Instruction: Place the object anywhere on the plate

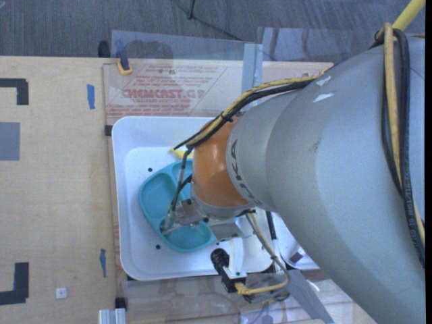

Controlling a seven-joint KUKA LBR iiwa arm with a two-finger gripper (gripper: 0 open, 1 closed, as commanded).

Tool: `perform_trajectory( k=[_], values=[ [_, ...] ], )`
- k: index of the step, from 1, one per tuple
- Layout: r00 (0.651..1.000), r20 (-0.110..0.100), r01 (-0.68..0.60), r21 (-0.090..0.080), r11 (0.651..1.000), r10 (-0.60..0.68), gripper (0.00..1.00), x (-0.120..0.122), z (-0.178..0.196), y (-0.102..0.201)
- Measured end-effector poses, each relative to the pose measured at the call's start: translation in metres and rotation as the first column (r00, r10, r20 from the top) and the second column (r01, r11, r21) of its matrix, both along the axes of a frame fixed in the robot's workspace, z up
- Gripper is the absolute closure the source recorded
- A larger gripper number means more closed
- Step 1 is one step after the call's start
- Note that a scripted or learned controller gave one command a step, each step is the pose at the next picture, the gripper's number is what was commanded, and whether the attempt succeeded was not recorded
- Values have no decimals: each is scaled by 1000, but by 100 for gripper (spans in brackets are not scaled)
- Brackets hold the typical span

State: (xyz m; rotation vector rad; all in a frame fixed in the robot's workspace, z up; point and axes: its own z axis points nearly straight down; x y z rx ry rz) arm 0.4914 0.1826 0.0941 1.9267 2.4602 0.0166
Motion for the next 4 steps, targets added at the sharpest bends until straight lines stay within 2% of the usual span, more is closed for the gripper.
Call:
perform_trajectory(
  k=[1, 2, 3, 4],
  values=[
    [995, -19, -99, 2, 995, 99, 0, 32, 80, 2],
    [922, -25, 387, -1, 922, -387, 0, -13, 67, -23],
    [895, -21, 445, 0, 895, -445, 0, -13, 146, -10],
    [897, -21, 442, -2, 897, -442, 100, -12, 156, -8]
  ],
)
